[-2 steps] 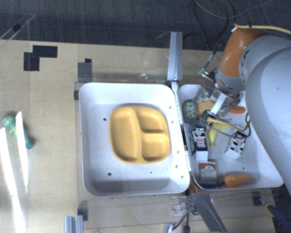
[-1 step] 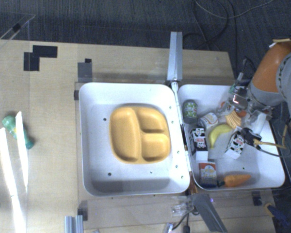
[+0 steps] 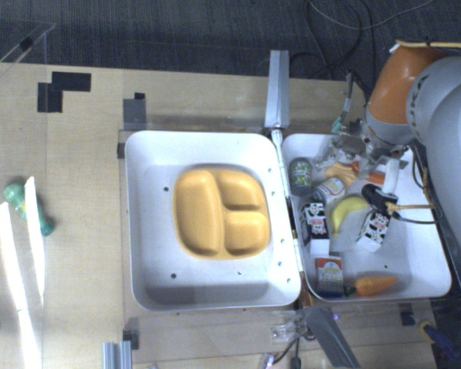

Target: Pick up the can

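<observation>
The can (image 3: 300,172) stands upright at the far left of the right bin (image 3: 422,279), its greenish-grey top facing up. My gripper (image 3: 353,154) hangs over the back of that bin, to the right of the can and apart from it, above a small pile of packets (image 3: 334,181). Nothing is visibly held in it.
The right bin also holds a yellow banana (image 3: 349,210), two black-and-white cartons (image 3: 316,220) (image 3: 376,229), a small box (image 3: 329,274) and an orange carrot (image 3: 375,284). A yellow divided plate (image 3: 221,211) lies in the left bin (image 3: 150,267). A metal divider (image 3: 277,98) separates the bins.
</observation>
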`<state>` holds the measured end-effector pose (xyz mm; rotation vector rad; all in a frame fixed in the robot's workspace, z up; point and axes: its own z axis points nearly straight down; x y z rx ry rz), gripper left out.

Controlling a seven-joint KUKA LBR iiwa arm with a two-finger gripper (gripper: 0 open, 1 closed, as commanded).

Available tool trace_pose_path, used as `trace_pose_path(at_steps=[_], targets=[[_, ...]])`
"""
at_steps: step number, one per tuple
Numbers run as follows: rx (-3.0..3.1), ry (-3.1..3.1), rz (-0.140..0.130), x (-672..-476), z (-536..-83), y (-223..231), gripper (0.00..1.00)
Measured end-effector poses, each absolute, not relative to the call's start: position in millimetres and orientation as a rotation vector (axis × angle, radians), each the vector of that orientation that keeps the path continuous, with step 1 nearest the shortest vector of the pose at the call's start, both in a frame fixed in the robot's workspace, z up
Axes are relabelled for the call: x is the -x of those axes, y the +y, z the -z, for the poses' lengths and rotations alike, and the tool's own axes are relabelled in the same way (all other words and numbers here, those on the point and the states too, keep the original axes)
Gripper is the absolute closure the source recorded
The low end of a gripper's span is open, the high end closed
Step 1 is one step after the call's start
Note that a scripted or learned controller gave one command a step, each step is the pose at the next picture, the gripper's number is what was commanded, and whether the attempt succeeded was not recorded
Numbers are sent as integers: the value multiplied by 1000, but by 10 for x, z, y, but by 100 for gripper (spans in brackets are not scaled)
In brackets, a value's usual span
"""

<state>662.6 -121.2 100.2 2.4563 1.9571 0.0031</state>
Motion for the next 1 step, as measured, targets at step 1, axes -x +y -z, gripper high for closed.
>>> trace_pose_path(at_steps=[1], targets=[[-2601, 1756, -6, -6431, -866, -888, 0]])
